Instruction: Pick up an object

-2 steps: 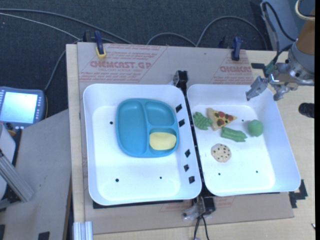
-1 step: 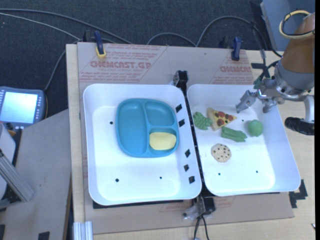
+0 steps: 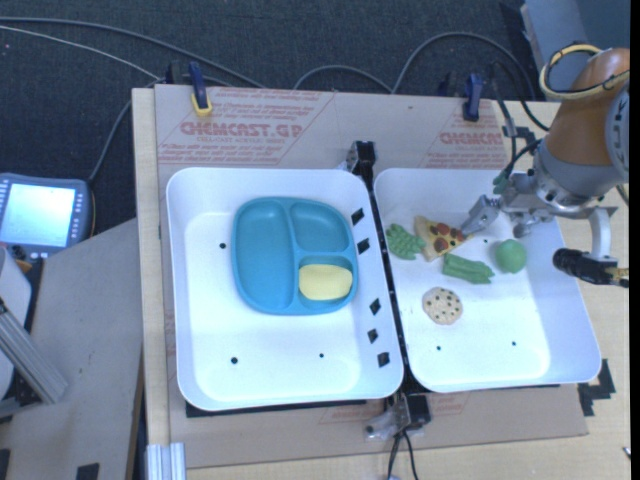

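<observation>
In the right bin (image 3: pixel 560 328), a pizza slice (image 3: pixel 438 235) lies near the upper left part of the floor, its point turned toward the divider between the bins. The claw (image 3: pixel 500 220) stands just to the right of the slice and slightly above it in the view. One finger (image 3: pixel 478 216) reaches toward the crust end of the slice and the other finger (image 3: pixel 524 222) sits further right, so the claw is spread, and nothing sits between the two fingers.

A green ball (image 3: pixel 511 255) lies just below the right finger. A green bean pod (image 3: pixel 467 268) lies below the pizza slice, touching or nearly touching it. A ridged green leaf (image 3: pixel 403 241) sits to the left of the slice, close to the bin's left wall. A round cookie (image 3: pixel 441 306) rests lower down, apart from the others.

The left bin (image 3: pixel 200 348) holds a blue divided plate (image 3: pixel 280 253), and a yellow lump (image 3: pixel 325 282) lies in the plate's lower right compartment.

The arm (image 3: pixel 590 118), grey with an orange band, comes in from the upper right.
</observation>
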Controlling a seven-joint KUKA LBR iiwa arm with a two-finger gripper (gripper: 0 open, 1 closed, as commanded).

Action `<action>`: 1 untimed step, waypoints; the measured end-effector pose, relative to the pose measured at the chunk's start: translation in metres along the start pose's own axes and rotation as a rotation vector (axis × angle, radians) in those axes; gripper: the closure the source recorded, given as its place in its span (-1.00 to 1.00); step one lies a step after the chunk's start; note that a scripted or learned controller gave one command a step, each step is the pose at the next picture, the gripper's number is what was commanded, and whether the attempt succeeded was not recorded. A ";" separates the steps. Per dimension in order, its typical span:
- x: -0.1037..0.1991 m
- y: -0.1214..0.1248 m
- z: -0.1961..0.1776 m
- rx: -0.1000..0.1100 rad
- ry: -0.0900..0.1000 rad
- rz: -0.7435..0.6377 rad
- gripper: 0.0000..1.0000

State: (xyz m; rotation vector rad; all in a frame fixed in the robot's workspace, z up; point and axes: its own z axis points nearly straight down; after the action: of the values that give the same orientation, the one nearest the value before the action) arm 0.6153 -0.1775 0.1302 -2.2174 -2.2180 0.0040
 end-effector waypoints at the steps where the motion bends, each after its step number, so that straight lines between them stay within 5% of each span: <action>1: 0.000 0.002 0.044 -0.006 0.000 0.001 -1.00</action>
State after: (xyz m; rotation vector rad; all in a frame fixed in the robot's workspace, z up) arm 0.6169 -0.1772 0.0863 -2.2214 -2.2200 -0.0028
